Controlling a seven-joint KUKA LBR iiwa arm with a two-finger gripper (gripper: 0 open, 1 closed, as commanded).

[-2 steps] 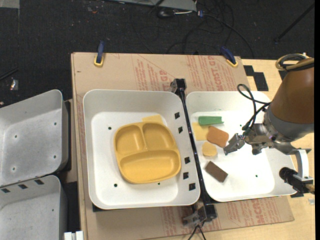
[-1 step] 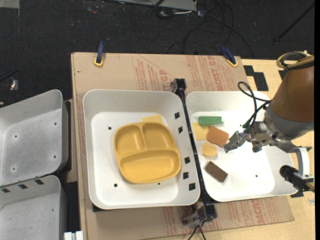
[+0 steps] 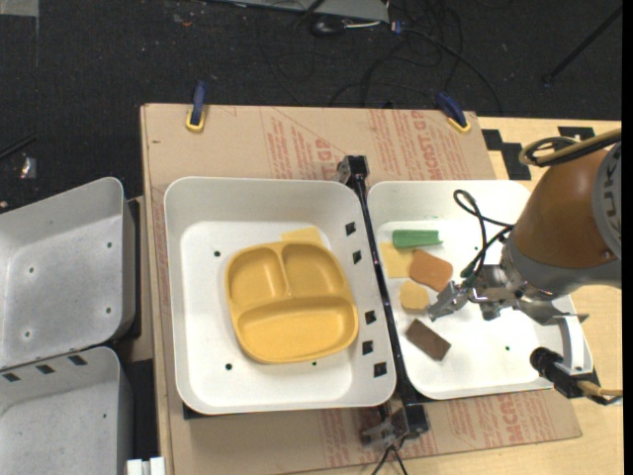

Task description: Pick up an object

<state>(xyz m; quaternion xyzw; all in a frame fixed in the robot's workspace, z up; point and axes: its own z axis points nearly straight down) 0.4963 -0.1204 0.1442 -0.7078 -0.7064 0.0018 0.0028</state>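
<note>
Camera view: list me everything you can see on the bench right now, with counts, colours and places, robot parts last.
Shallow white plastic bins: two, side by side on the bench.
Yellow divided plastic tray: one, in the left bin.
Pale yellow flat piece: one, under the tray's far edge.
Green rectangular block: one, right bin, far side.
Orange-brown rounded block: one, right bin.
Yellow pieces: two, right bin.
Dark brown rectangular block: one, right bin.
Blue-and-yellow clamps: two, board's far edge.
Gripper: one, grey, over the right bin.

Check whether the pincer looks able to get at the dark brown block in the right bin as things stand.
Probably yes. The pincer hovers just above the dark brown block, which lies flat on the right bin floor with nothing on top; the other pieces sit further back.
</note>
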